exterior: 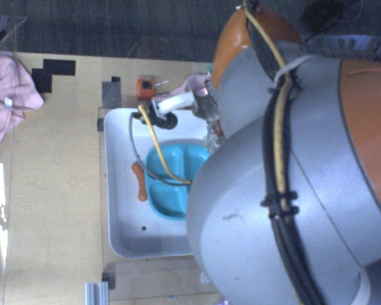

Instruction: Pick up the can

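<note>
The grey arm with its orange band [232, 40] covers most of the right side and hides much of the white bin [117, 170]. My gripper [206, 116] hangs over the bin's far right part, just above a blue divided dish [171, 189]. A small metallic shape beside the gripper may be the can or part of the gripper; I cannot tell which. A yellow cable [153, 146] and a black cable loop down from the wrist over the dish.
A thin orange stick-like item [140, 182] lies in the bin left of the blue dish. A pink cloth [9, 94] lies at the bench's far left. A small orange block [145, 86] and black markers sit behind the bin.
</note>
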You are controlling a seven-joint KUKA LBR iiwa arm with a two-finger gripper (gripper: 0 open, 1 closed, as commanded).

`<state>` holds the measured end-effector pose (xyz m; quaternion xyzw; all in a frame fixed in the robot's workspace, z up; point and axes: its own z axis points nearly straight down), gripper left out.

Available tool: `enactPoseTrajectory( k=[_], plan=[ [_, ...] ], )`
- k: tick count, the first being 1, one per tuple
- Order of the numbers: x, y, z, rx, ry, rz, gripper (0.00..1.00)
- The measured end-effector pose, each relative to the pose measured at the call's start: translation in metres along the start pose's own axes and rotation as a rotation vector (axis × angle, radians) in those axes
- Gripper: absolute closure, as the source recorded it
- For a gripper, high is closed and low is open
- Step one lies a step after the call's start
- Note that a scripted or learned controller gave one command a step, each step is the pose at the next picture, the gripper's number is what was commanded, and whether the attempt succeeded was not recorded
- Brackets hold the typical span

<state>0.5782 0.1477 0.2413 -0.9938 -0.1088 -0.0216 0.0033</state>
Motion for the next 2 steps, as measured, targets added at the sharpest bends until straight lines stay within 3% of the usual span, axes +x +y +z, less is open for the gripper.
enactPoseTrajectory(
  k=[2],
  plan=[
    [0.005,0.003,-0.021,-0.003,0.012,-0.004,1.0]
  ],
)
